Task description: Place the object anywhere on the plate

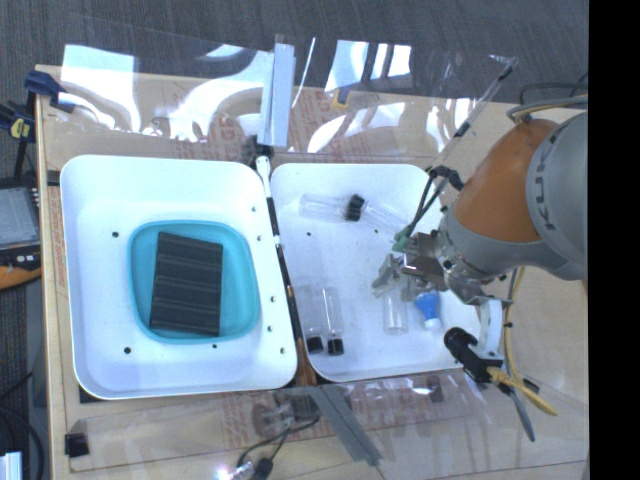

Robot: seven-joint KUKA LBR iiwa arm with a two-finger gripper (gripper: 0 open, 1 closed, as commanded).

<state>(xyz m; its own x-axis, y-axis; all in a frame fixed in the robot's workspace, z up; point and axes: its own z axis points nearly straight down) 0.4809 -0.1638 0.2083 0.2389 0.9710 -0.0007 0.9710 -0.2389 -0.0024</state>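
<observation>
A blue plate (pixel 243 268) lies in the left bin (pixel 90 198), and a dark ribbed block (pixel 187 283) rests flat on it. My gripper (pixel 398 273) hangs over the right side of the right bin (pixel 300 183), far from the plate. Just below it lie a small clear vial (pixel 395 315) and a blue-capped piece (pixel 428 308). From this view I cannot tell whether either one is in the gripper's grasp.
In the right bin, a clear vial with a black cap (pixel 338 208) lies near the back. Two clear vials with black caps (pixel 325 323) lie side by side at the front left. A raised rim (pixel 275 258) divides the two bins.
</observation>
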